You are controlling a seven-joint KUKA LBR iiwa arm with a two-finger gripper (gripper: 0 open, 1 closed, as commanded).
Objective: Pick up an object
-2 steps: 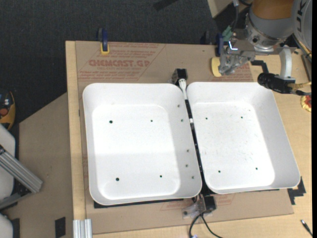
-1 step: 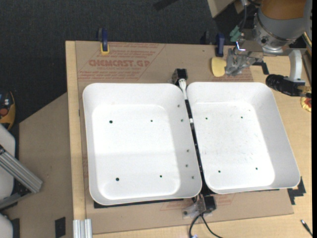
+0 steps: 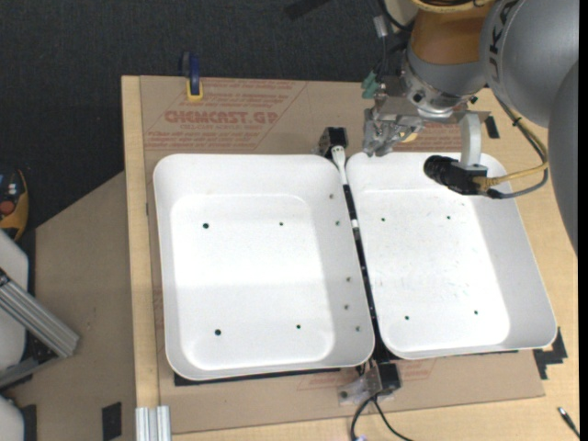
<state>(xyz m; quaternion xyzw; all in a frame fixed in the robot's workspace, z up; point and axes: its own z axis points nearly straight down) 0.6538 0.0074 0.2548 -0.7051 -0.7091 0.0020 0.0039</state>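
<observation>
Where the arm [image 3: 542, 53] stands: it comes in from the upper right, its grey bulk over the far right corner of the table [image 3: 230, 113], with the orange band [image 3: 450, 7] above the wrist.
Wrist: pointing steeply down and a little leftward.
End effector [image 3: 382, 141]: at the far rim of the right bin [image 3: 441, 274], near that bin's far left corner.
End effector state: cannot tell whether spread or pressed together.
Object to pick: cannot tell where it lies, nor whether anything is pinched.
Left bin [image 3: 248, 274]: beside the right bin, well apart from the end effector.
Bin floors: white, each marked with a few small dark dots.
Black strip [image 3: 354, 237]: runs along the seam where the bins meet.
Small black block [image 3: 331, 140]: at the seam's far end, just left of the end effector.
Blue clamp [image 3: 191, 72]: on the table's far edge, well to the left.
Metal rail [image 3: 37, 320]: off the table, at the left edge.
</observation>
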